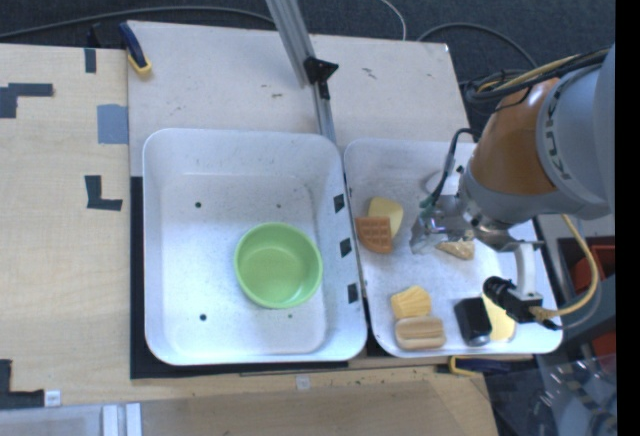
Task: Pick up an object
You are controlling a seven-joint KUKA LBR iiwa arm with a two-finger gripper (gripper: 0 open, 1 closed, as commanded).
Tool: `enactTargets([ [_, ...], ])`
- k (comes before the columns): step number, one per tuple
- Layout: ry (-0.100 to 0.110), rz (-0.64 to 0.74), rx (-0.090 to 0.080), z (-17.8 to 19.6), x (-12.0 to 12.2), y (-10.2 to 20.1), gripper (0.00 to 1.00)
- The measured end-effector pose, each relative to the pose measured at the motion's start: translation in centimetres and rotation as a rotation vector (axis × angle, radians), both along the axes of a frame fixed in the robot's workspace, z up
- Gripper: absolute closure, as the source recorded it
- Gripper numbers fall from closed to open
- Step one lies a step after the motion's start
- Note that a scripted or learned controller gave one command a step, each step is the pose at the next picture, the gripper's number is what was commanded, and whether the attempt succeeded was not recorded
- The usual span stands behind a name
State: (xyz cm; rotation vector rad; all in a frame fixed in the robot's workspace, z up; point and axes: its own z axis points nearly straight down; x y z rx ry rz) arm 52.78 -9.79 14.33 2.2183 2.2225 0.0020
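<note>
Gripper [428,232] low in right bin [400,164], center-right of frame; finger spread unclear. Tan piece [458,249] touching it, long axis roughly horizontal.

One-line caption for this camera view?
Gripper lowered into right bin beside yellow block; green bowl in left bin.

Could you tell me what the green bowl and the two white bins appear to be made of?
The green bowl looks like plastic: uniform lime colour, smooth, softly matte, thin rim. The left bin and right bin look like moulded white plastic, judging by rounded corners and a faintly speckled, dull surface, though coated metal can't be ruled out.
</note>
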Motion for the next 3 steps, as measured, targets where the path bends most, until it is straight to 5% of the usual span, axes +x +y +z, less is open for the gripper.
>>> enactTargets([
  [2,0.0,0.0,0.0,9.1,0.2,0.9,1.0],
  [3,0.005,0.004,0.001,7.9,-0.2,6.3,1.0],
])
